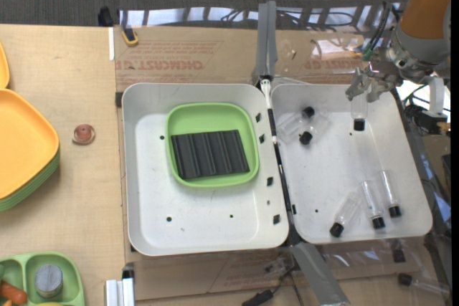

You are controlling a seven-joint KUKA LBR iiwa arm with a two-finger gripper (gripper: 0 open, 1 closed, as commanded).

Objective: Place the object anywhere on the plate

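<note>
Arm: The grey arm [423,18] with the orange band comes in from the top right and hangs over the far corner of the right bin.

Gripper: The gripper [358,105] points down over the right bin. A clear little tube [358,115] with a black cap hangs straight down between its fingers, so the gripper is closed on that tube.

Held tube: It is upright, cap end down, above the far right part of the right bin, well apart from the plate.

Plate: The green plate [210,145] sits in the left bin, toward the far side. A dark ridged mat [209,154] lies flat in the middle of it.

Left bin: The white left bin [201,226] is just beside the right one, with a thin divider between them.

Right bin: The white right bin [337,175] has more clear tubes with black caps. Two lie near the far left part [301,127]. Three lie near the front right corner [369,201], close together.

Tabletop: The wooden tabletop [64,82] is to the left of the bins. Yellow plates [21,143] sit stacked at the left edge, and a small red round thing [84,133] lies near them. A green divided tray [39,279] is at the bottom left corner.
</note>
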